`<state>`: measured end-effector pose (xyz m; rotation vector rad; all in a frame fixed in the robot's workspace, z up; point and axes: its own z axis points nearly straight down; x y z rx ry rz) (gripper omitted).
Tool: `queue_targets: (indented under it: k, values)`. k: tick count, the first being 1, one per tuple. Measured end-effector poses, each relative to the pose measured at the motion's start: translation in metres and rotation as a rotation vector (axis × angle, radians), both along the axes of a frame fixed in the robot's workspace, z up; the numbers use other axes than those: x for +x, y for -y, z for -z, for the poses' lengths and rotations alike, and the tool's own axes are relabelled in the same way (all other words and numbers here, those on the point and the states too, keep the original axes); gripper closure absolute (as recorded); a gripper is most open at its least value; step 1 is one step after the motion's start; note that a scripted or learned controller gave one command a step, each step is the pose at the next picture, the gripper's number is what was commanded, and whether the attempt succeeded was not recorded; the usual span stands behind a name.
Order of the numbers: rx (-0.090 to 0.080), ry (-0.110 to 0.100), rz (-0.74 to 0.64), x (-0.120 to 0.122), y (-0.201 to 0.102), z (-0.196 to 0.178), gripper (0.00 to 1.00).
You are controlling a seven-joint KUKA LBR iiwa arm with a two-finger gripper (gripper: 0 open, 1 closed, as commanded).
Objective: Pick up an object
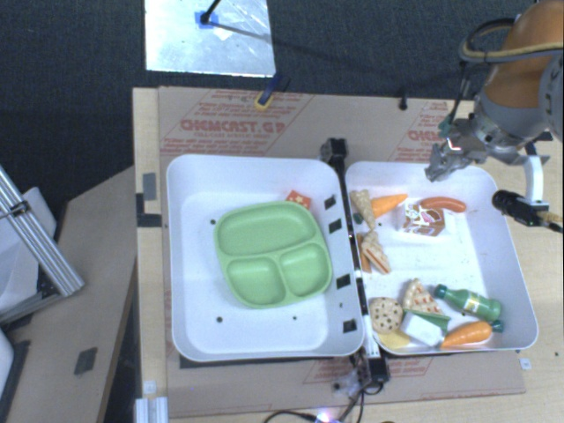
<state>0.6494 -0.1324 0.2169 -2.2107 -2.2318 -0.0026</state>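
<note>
My gripper [439, 171] hangs over the back rim of the right bin [493, 236], above its far edge, and nothing shows between its fingers. Just below it in the bin lie a red sausage [442, 204] and a white wrapped item [425, 221]. An orange carrot [388, 204] and a pale bread piece [360, 205] lie at the bin's back left. Toward the front sit a green bottle [467, 302], a second carrot [467, 333], a cookie [385, 314], a pizza slice [421, 298] and a sandwich wedge [374, 256].
The left bin [189, 236] holds a green divided plate [270, 254], with a small red-orange cube [298, 199] behind it. A black divider strip [345, 236] runs between the bins. The arm's grey body and orange band [529, 33] rise at the upper right.
</note>
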Motion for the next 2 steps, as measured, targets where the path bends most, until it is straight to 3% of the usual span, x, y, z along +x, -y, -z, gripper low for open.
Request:
queue_targets:
  k: [2]
  values:
    - [0.000,-0.001,0.001,-0.014,-0.107,0.001,1.00]
